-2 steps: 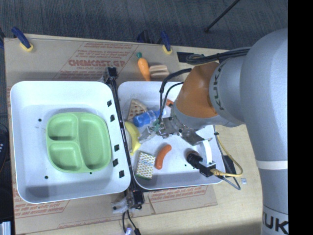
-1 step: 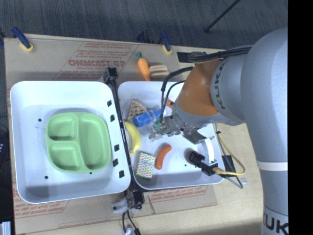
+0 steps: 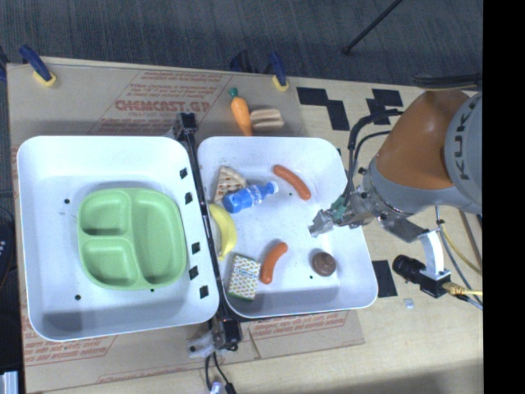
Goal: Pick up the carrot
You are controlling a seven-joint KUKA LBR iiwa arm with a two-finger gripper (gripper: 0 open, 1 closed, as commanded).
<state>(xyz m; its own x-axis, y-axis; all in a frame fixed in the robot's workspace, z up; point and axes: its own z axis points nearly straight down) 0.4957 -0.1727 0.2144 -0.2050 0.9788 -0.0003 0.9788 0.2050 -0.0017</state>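
Carrot lies untouched on the bench beyond the right bin (outside it). My gripper hovers inside, carrying nothing I see.

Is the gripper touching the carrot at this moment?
Apart. The camera view shows the gripper over the right bin, while the carrot lies outside that bin, beyond its far rim, with bin floor and rim between them.

carrot lies on the bench behind the right bin.
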